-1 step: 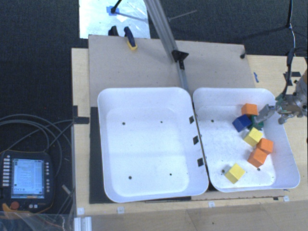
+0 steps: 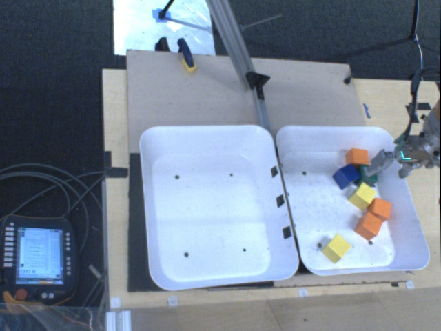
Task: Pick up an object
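Several cubes lie in the right bin (image 2: 406, 257): an orange cube (image 2: 357, 157), a blue cube (image 2: 346, 176), a yellow cube (image 2: 362, 196), two more orange cubes (image 2: 380, 207) (image 2: 368, 226) and a second yellow cube (image 2: 337, 247) alone near the front. A small green object (image 2: 371, 180) peeks out between the blue cube and the gripper. My gripper (image 2: 377, 165) reaches in over the bin's right rim and hangs low just right of the top orange cube and the blue cube. I see nothing lifted off the bin floor.
The left bin (image 2: 148, 185) sits beside the right one, joined by black clips (image 2: 280, 200). A slanted metal pole (image 2: 234, 36) crosses above the bench's back. A teach pendant (image 2: 38, 257) with cables lies on the floor at left.
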You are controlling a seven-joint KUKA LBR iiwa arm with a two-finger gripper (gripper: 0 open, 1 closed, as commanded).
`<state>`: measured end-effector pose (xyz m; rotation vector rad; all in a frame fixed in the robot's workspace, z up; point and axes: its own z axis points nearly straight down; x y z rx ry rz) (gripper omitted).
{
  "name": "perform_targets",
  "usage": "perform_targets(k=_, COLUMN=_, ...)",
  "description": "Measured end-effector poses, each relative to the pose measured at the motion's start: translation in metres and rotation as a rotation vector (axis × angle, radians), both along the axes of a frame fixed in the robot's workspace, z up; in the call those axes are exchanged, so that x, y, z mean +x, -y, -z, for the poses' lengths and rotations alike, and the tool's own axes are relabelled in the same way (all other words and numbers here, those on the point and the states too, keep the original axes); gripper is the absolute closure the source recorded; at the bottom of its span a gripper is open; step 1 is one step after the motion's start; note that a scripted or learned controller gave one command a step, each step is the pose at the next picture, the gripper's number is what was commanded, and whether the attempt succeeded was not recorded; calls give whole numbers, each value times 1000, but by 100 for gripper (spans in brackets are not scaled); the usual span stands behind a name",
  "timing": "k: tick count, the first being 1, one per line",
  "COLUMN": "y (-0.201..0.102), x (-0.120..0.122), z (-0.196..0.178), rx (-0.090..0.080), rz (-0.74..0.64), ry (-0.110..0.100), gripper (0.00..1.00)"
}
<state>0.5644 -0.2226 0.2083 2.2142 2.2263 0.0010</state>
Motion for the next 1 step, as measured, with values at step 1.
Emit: perform_targets(k=1, y=0, x=-3, z=42, rx=1, rz=3, ry=-3, gripper=0)
